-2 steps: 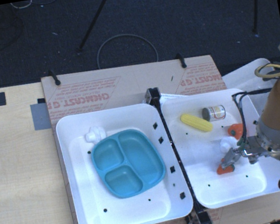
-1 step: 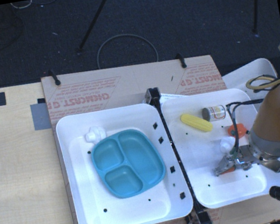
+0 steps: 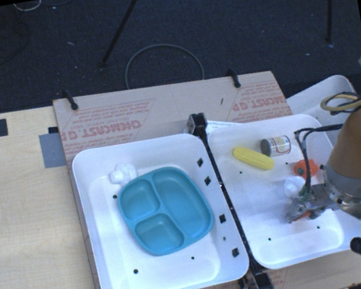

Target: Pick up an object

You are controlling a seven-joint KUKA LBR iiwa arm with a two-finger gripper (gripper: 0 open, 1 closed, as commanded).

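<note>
In the right bin point(image 3: 275, 248) lie a yellow corn cob point(image 3: 253, 158), a small can on its side point(image 3: 275, 146), an orange piece point(image 3: 305, 168) and a small white object point(image 3: 292, 187). My gripper point(image 3: 301, 211) reaches in from the right and sits low over the bin floor, just below the white object and the orange piece. The arm's grey wrist point(image 3: 357, 164) hides the bin's right side. A blue divided plate point(image 3: 165, 209) and a small white item point(image 3: 121, 173) lie in the left bin point(image 3: 120, 275).
A black divider point(image 3: 221, 195) runs between the two bins. Cardboard point(image 3: 161, 112) lies under and behind them. A wooden bench top point(image 3: 24, 237) stretches to the left. Cables point(image 3: 339, 102) hang near the arm at the right.
</note>
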